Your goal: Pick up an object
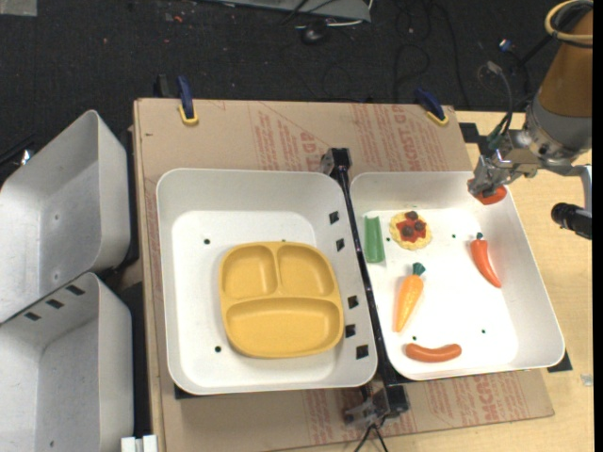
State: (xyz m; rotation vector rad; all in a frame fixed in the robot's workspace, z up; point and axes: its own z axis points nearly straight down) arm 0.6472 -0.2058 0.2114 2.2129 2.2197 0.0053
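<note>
At the right bin's [528, 252] upper-right rim, about one o'clock from its centre, a small red-orange object [489, 195] sits beneath the claw [490, 182]. It seems to be between the fingers, though too little shows to tell its shape or kind.

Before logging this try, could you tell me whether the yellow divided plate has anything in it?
Empty: all three compartments of the yellow divided plate show bare yellow in the left white bin.
</note>
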